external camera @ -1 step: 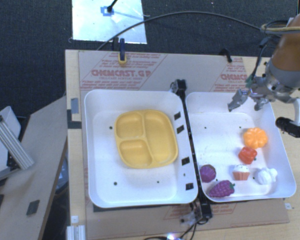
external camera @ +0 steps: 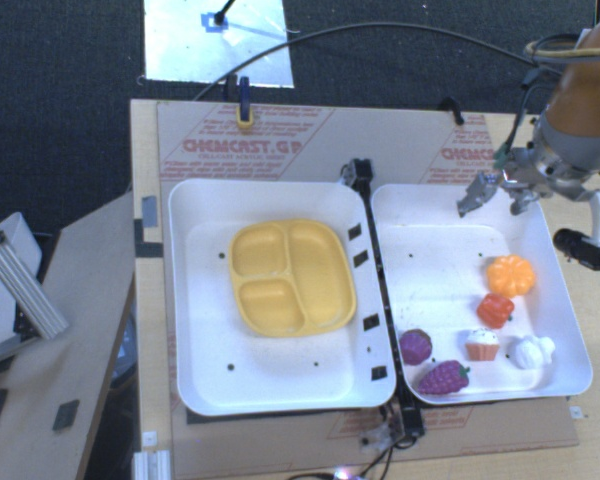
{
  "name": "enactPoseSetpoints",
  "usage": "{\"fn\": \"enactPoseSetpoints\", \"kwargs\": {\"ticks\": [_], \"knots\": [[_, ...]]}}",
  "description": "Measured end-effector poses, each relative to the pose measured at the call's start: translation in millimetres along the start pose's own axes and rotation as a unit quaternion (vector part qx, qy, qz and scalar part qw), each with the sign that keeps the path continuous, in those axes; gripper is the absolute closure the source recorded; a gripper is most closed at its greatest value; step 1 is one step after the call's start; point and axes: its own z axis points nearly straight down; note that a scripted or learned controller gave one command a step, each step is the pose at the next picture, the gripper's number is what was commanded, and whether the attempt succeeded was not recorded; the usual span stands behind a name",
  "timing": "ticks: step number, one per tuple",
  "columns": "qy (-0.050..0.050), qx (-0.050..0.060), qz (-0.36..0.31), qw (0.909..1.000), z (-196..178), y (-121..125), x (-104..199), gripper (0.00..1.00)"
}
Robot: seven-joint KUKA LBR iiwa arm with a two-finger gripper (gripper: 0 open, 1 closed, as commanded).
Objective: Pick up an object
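Down at the near edge of the right bin (external camera: 570,363) lie the purple grapes (external camera: 443,377), long way running left to right, with a purple ball (external camera: 415,346), a cupcake (external camera: 483,344) and a white toy (external camera: 531,351) close by. Farther back sit a red pepper (external camera: 495,310) and an orange pumpkin (external camera: 510,275). The left bin (external camera: 195,268) holds a yellow tray (external camera: 288,276) (three parts). At the far right, the gripper (external camera: 500,196) hangs with fingers spread, holding nothing.
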Motion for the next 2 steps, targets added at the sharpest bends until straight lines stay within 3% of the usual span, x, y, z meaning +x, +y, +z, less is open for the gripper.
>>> {"fn": "enactPoseSetpoints", "kwargs": {"ticks": [2], "knots": [[0.0,0.001,-0.001,1.0,115.2,0.6,12.4,0.0]]}}
